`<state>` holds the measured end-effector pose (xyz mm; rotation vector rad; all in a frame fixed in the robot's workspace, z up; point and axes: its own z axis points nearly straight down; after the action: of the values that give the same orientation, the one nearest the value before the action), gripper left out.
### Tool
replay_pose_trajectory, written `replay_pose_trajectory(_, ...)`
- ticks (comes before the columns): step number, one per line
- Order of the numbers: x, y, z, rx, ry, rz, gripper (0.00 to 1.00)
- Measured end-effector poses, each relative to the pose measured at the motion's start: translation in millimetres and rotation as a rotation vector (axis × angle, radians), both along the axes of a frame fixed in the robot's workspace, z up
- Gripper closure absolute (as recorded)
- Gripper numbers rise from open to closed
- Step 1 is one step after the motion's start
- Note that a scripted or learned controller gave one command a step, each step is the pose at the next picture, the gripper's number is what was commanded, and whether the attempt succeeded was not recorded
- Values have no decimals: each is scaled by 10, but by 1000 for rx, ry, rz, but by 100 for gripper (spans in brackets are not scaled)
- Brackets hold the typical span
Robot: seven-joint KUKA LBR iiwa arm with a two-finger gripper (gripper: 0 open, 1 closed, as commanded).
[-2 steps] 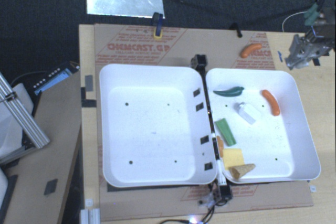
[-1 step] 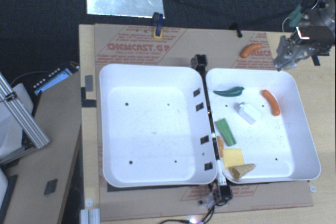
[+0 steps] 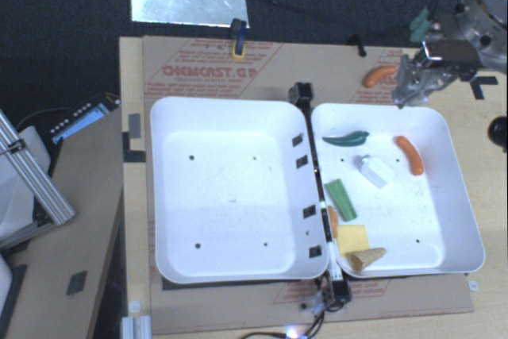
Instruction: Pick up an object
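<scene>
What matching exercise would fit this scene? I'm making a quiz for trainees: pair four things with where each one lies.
Things:
1. dark green pepper
2. orange sausage
3. yellow block
4. second orange sausage

Places:
A. on the bench outside the bins, beside the claw
B. near the front edge of the right bin, by the divider
C. near the back of the right bin, left part
D. right part of the right bin, beside the white object

Pairs: 1-C, 2-D, 3-B, 4-A
</scene>
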<state>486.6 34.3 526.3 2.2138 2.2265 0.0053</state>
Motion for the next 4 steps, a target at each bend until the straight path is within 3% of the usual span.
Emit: replay_pose_trajectory(4,-3,1112,88,1,1,0,100)
